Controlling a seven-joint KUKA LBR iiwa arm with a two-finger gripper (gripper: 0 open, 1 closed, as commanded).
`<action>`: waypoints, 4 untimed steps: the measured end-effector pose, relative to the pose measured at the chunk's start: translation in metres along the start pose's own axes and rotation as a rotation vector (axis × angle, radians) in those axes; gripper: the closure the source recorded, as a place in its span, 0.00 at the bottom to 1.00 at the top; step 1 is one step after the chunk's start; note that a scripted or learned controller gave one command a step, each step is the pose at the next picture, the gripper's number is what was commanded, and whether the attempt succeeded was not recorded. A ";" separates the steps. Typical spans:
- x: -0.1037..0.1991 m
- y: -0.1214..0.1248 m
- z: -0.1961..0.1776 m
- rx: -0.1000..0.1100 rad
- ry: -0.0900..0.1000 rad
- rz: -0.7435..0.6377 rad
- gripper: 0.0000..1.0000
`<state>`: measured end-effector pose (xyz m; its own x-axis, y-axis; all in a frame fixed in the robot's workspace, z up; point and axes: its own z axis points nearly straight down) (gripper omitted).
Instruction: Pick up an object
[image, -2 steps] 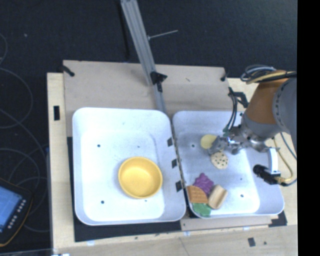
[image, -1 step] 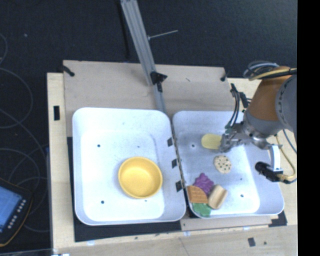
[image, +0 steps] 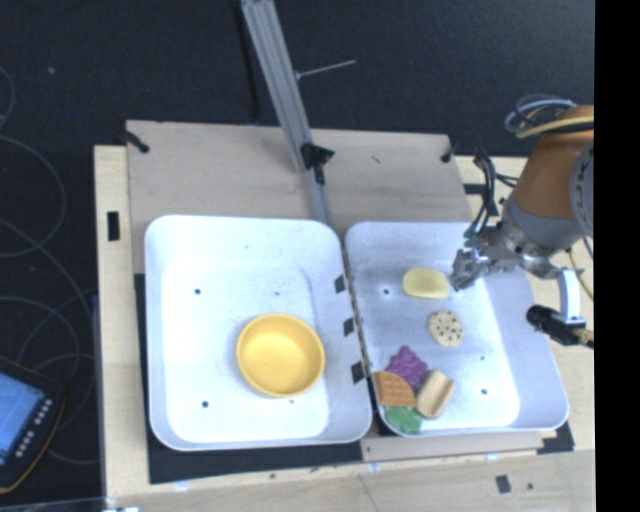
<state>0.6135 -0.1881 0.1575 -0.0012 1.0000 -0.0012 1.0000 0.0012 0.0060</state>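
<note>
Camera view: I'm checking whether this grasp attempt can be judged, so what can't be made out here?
- Gripper: too small and blurred to tell its finger state or whether it touches the pale yellow piece.
- Green item: mostly hidden under the waffle piece and bread piece at the right bin's front corner.
- Arm: cut off by the right edge.

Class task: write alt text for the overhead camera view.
A robot gripper sits beside a pale yellow piece in the right bin, which also holds a cookie and other toy foods. The left bin holds a yellow bowl.
</note>
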 end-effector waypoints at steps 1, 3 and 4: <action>-0.011 0.002 -0.053 -0.001 -0.001 0.004 1.00; 0.036 -0.012 -0.098 0.004 0.003 -0.006 1.00; 0.082 -0.025 -0.086 0.006 0.001 -0.004 1.00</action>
<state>0.5879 -0.1062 0.2437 -0.0054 1.0000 0.0000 1.0000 0.0054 0.0005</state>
